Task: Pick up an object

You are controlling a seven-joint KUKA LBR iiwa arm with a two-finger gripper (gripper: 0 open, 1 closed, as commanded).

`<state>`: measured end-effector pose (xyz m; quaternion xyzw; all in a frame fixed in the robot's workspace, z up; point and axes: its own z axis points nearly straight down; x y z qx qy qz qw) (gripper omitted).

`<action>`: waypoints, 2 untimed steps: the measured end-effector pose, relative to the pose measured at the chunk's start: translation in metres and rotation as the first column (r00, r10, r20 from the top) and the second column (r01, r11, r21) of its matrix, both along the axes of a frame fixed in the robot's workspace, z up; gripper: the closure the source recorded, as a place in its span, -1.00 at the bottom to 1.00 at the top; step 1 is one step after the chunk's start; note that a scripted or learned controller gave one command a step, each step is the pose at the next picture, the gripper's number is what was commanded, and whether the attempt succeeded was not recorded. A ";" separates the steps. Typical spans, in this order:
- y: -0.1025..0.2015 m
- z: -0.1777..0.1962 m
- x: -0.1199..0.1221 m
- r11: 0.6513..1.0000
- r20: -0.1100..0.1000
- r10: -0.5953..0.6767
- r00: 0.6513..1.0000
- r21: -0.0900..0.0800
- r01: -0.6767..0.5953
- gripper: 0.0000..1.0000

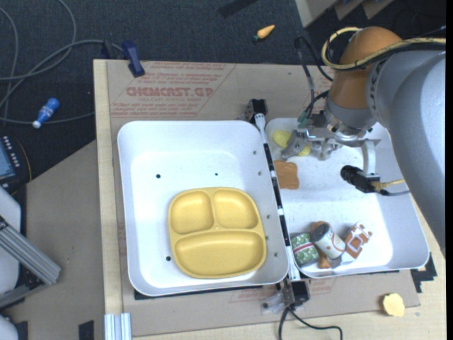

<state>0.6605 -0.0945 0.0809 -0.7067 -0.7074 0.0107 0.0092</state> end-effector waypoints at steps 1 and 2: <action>-0.002 0.000 0.000 1.000 0.001 0.000 1.000 0.004 0.000 -1.00; 0.000 0.000 0.000 1.000 0.000 0.000 1.000 0.001 0.000 -1.00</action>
